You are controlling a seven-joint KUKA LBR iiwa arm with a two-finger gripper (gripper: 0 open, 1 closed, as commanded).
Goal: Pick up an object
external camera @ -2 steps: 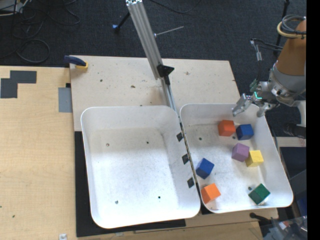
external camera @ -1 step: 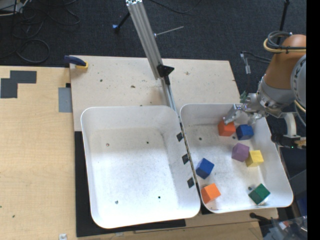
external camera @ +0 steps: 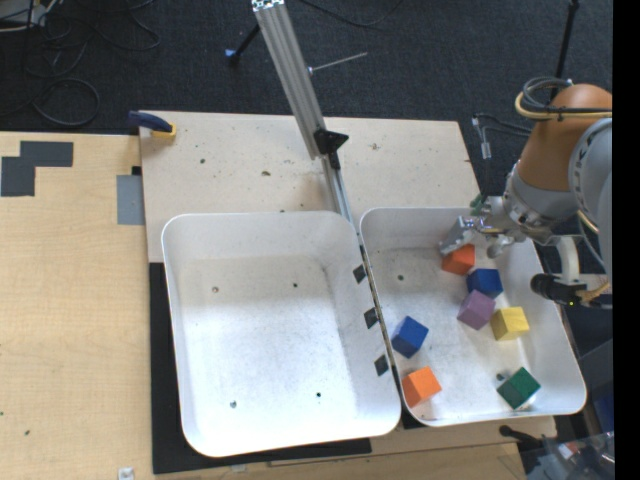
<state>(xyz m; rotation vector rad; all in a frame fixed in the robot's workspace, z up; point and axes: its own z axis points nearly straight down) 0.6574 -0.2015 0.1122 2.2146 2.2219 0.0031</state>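
Hand (external camera: 470, 230) low in right bin (external camera: 560, 388), just above red-orange cube (external camera: 459, 260); can't tell if it's open or gripping. Pick prob. not done yet.

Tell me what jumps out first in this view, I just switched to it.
The coloured blocks clustered in the right bin stand out: an orange block, two blue, a purple, a yellow, another orange and a green one near the front corner. The gripper sits at the far orange block, at the bin's back. A metal rail slants up from between the bins.
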